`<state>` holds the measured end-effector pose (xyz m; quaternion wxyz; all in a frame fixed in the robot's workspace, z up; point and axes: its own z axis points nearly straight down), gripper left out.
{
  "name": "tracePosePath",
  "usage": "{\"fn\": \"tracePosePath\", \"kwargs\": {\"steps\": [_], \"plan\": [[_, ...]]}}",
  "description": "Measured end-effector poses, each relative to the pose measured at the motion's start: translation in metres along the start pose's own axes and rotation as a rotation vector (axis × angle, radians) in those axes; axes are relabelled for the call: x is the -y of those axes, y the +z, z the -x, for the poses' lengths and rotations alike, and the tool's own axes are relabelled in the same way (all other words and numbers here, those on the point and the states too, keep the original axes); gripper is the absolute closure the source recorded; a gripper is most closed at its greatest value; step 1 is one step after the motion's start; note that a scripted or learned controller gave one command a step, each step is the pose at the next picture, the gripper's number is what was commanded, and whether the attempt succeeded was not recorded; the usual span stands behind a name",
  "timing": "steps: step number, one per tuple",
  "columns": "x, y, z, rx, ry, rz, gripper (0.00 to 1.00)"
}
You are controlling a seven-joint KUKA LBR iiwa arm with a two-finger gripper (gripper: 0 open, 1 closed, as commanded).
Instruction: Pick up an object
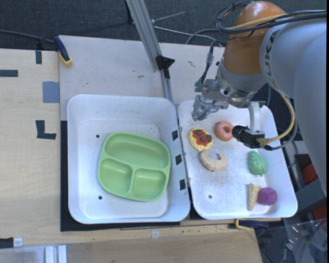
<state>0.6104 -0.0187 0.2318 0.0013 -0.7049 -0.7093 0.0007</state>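
Pale wood bench (22, 147) sitting over dark carpet (71, 7); grey and black tape marks (50, 91) lying on bench's left part, metal rail (145, 29) slanting up from its top edge.

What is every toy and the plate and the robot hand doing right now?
Green plate: flat in left bin, nothing on it.
Pizza: lying in right bin.
Donut: lying flat.
Bagel: lying flat.
Green toy: lying loose.
Ice cream cone: on its side.
Gripper: above right bin, holding nothing.
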Motion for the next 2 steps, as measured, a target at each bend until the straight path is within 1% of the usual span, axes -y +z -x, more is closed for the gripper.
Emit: {"fn": "tracePosePath", "kwargs": {"steps": [1,2], "plan": [[0.004,-0.008,-0.056,-0.001,-0.002,0.002,1.00],[0.009,-0.004,-0.119,0.000,-0.002,0.001,1.00]]}}
